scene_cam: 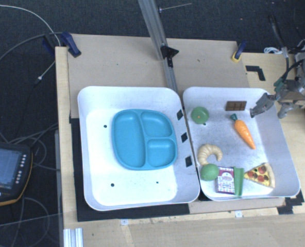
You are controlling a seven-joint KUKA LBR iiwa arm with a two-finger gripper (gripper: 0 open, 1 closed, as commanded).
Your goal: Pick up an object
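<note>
My gripper (272, 108) hovers over the right bin's (276, 138) far right corner, fingers spread open with nothing between them. Its left finger (259, 107) points toward a brown chocolate bar (235, 105) just to its left. An orange carrot (243, 131) lies below the bar. Further left sits a green apple (199, 115). A croissant (209, 151), a green lime (209, 172), a red-and-white packet (225, 180), a green strip (238, 181) and a pizza slice (260, 175) fill the near part of the bin.
The left bin (90, 153) holds a blue divided plate (143, 138). A grey metal pole (155, 30) runs from the top down to the gap between the bins. Black clips (184, 137) line the bins' shared edge.
</note>
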